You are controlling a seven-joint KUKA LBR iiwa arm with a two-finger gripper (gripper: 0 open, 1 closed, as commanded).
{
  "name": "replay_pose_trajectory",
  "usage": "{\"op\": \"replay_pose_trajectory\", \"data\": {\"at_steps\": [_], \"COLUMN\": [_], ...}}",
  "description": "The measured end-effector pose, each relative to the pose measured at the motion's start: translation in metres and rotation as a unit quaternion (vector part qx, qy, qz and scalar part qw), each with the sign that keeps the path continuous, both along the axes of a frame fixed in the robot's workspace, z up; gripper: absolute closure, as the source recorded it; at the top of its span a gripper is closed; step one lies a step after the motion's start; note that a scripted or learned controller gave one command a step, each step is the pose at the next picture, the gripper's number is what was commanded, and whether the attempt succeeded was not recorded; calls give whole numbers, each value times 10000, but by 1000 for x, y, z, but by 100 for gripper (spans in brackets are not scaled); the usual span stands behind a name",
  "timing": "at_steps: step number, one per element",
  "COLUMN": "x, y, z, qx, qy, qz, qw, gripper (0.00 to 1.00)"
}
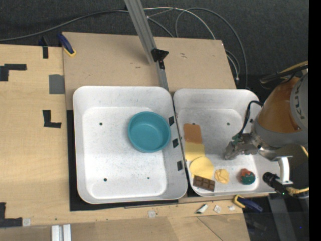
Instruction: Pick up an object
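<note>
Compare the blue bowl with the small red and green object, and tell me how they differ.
The blue bowl is far larger than the red and green object. The bowl is one plain colour; the object is red with green. The bowl sits in the left bin, the object in the right bin, near its front corner. Both lie untouched by the tool.

A pale wooden desk [115,64] sits on dark carpeted floor [60,6], with black tape marks [47,118] along its left edge. White cables [210,19] loop over the floor beyond the far edge, where a grey metal pole [140,21] rises.
</note>
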State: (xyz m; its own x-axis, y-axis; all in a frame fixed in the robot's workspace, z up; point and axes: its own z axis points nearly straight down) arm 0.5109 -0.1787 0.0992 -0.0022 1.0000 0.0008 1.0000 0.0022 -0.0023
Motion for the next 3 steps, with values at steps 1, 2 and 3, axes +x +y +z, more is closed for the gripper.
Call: {"op": "replay_pose_trajectory", "data": {"at_steps": [1, 2, 3], "x": [1, 3, 27], "y": [-1, -1, 40], "z": [63, 115, 115], "qx": [-12, -12, 4], "qy": [-33, -33, -10], "qz": [-3, -2, 22], "qw": [10000, 10000, 10000], "gripper": [100, 100, 100]}}
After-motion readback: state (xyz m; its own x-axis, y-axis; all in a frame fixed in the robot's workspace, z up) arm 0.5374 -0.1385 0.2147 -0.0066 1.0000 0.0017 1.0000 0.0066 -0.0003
